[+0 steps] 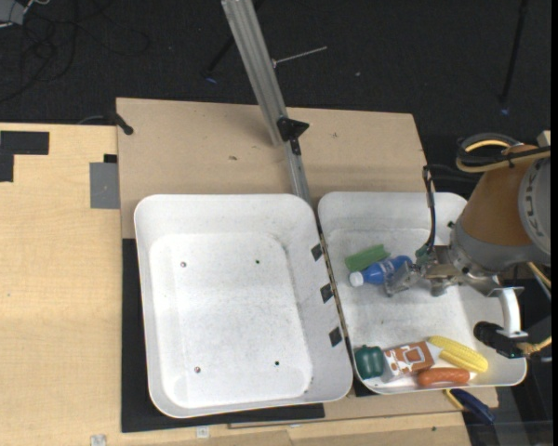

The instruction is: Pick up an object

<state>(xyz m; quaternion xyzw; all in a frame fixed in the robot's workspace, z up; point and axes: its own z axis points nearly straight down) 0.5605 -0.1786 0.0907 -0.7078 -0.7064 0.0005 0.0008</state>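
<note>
The end effector [411,277] sits low in the right bin [391,214], its tip right at the blue bottle [379,272], which lies on its side near the bin's middle with its white cap pointing toward the divider. Whether the end effector is open, closed or gripping the bottle, I cannot tell; the wrist and its fittings cover that spot.

The bottle looks like a small plastic one, so probably light and fairly stiff, but round and smooth (it may roll or squirt out under a pinch that lands off-centre). The best hold is likely across the body, square to its long axis, not on the narrow cap end.

A green block [366,255] lies just beside the bottle on its far side, close enough to get in the way. Well apart, along the bin's near edge, lie a green-and-orange packet [395,359], a yellow banana-like toy [459,353] and a red sausage-like piece [443,376]. The left bin [158,219] stands alongside on the desk [37,249].
</note>
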